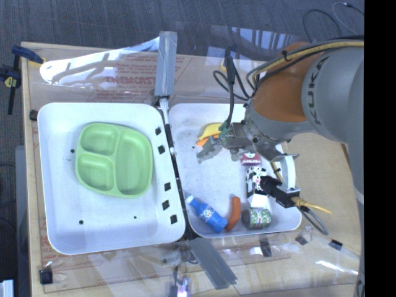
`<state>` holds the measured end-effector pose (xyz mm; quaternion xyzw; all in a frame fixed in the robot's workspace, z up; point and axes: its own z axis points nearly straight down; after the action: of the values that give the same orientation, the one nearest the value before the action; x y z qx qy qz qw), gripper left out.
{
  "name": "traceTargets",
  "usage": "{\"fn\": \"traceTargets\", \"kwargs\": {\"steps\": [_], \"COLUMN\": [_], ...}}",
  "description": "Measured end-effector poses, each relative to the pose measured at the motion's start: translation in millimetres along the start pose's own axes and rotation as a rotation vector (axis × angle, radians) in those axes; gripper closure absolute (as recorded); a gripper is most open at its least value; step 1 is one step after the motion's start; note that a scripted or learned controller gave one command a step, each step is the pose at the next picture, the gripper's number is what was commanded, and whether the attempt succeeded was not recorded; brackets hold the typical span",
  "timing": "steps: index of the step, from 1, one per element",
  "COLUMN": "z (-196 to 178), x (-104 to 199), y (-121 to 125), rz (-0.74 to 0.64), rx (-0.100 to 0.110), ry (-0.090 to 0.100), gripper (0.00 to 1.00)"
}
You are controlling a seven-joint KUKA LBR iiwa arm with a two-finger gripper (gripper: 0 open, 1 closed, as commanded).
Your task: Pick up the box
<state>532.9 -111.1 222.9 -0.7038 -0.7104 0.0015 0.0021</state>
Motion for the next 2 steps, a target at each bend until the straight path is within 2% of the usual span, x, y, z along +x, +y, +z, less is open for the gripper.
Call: {"fn": "traceTargets", "kwargs": {"steps": [1, 2], "z": [132.5, 127.4], "x": [-23.2, 4.3], "y": [-23.2, -40.0], "rz": [0.039, 0.075], "rx": [-0.002, -0.022], "ry": [-0.001, -0.025], "gripper": [0.0, 0.0]}}
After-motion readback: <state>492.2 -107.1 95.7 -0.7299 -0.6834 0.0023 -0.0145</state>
